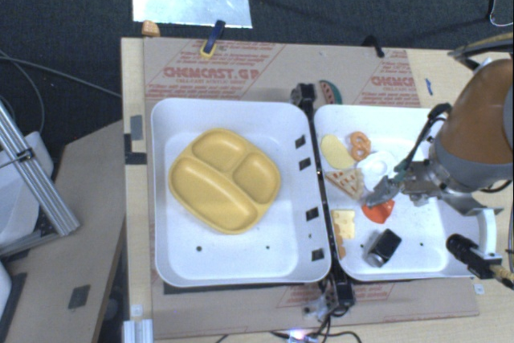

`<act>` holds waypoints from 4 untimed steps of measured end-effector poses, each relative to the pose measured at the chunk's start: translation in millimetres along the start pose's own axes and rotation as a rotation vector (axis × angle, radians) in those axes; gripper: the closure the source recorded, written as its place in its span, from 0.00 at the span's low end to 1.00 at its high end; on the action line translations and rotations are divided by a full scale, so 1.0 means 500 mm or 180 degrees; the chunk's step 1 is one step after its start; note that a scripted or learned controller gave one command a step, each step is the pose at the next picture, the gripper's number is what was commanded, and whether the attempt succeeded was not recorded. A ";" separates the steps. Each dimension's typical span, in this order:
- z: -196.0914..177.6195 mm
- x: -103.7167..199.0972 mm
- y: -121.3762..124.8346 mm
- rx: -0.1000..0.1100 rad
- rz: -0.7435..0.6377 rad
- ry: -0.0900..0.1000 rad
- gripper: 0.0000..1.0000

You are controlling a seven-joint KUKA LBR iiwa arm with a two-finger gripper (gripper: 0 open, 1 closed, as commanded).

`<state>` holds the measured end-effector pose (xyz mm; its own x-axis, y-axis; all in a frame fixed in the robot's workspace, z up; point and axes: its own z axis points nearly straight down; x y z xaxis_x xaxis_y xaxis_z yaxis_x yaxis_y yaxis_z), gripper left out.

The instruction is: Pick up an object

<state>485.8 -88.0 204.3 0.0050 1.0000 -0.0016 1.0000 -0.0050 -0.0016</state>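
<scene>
The gripper [379,194] hangs low in the right bin [426,265], directly over a red piece [379,210] touching its tip's lower side; whether it grips anything cannot be told.

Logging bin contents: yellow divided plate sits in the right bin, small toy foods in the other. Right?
Not quite. The camera view shows the yellow divided plate in the left bin; the small toy foods, such as the pretzel, lie in the right bin.

Yellow tray [225,179] in left bin [165,197], gripper [381,195] perhaps touching red piece [379,210]
</scene>
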 end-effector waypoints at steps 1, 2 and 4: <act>0.076 -0.039 0.001 0.0000 -0.0013 0.0004 0.00; 0.242 0.008 0.005 -0.0028 -0.0015 -0.0013 0.00; 0.029 0.126 0.077 -0.0044 -0.0053 0.0011 1.00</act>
<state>524.8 -25.3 189.7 -0.0116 0.9999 0.0018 0.9999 0.0116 0.0121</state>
